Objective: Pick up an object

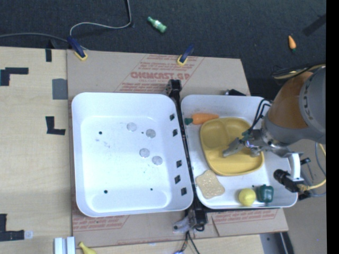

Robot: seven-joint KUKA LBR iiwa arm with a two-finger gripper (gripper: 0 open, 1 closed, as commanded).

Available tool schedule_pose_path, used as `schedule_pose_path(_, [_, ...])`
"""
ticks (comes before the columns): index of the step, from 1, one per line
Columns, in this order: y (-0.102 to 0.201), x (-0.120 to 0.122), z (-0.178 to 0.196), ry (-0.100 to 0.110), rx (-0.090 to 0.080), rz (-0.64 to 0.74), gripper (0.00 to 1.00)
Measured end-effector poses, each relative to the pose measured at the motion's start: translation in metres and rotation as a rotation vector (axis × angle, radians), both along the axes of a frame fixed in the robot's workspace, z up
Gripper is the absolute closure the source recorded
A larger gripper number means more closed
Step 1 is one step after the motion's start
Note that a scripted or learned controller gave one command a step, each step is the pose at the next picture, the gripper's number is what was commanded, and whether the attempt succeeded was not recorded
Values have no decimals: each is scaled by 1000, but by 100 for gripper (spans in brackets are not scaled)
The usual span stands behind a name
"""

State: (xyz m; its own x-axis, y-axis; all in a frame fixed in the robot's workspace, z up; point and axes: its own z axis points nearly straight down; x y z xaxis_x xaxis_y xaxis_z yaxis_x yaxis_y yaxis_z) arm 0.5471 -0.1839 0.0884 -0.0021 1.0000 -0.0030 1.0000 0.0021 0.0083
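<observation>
- The arm (pixel 296 107) is reaching in from the right, its orange band sitting above the wrist, and it is hanging over the right bin (pixel 222 100).
- The end effector (pixel 231 151) is hovering over the yellow plate (pixel 225 163), its grey fingers (pixel 233 148) pointing left and down across the plate's middle.
- I cannot tell whether those fingers are spread or closed, and nothing is showing between them.
- The yellow plate is lying in the middle of the right bin, filling much of it.
- An orange carrot (pixel 204 118) is lying just beyond the plate's far rim, near the divider.
- A pale sponge-like piece (pixel 210 184) is sitting at the plate's near left edge.
- A yellow lemon (pixel 246 197) and a green object (pixel 264 193) are resting side by side at the bin's near edge.
- The left bin (pixel 85 142) is sitting alongside on the counter (pixel 26 136).
</observation>
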Motion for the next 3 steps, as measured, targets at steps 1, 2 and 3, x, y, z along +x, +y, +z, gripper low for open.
schedule_pose_path(1, [-18,83,-3,94,15,-7,0])
schedule_pose_path(2, [-14,84,-3,91,10,-10,0])
schedule_pose_path(3, [-5,86,-2,86,17,-8,0])
